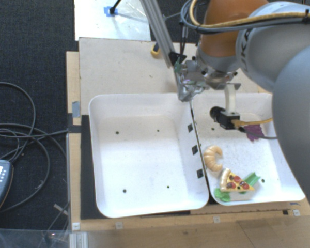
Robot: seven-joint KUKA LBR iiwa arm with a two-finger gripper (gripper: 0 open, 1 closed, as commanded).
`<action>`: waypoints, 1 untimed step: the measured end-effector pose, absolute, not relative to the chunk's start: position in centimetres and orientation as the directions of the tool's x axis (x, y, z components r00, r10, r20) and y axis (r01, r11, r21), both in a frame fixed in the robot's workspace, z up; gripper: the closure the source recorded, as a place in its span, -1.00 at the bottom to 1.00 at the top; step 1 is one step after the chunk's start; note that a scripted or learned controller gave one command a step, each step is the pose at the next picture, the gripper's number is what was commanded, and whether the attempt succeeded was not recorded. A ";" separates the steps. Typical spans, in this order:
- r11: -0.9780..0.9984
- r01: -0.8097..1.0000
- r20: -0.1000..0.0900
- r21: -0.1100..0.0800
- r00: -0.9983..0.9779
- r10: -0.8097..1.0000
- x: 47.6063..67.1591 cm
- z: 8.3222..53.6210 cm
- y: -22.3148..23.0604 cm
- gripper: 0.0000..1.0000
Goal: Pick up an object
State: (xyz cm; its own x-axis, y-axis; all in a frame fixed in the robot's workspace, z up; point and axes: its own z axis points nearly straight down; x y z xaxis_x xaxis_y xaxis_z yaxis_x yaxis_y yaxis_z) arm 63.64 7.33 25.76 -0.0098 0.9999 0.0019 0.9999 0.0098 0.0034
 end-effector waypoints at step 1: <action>0.007 1.000 0.000 0.002 -0.007 1.000 63.6 25.8 7.0 -1.00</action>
